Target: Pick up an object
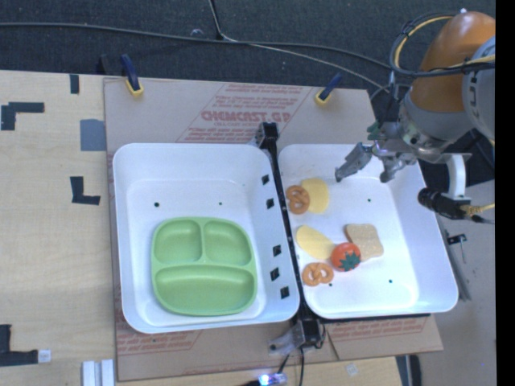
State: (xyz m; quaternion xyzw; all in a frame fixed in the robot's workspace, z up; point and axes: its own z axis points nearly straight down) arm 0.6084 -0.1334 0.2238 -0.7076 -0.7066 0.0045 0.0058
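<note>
green divided plate (204, 265) in left bin (129, 215); blue clamps (129, 74) on cardboard (241, 111)

Toy food pieces lying loose in the right bin.

A pretzel (298, 200) lies flat near the bin's left wall, touching a pale yellow piece (315, 195) just to its right. Below them a yellow oval piece (313, 242) lies flat, with a second pretzel (317, 274) just under it. A red tomato with a green top (347, 256) sits beside both, touching a tan slice of toast (364, 240) on its upper right.
</note>
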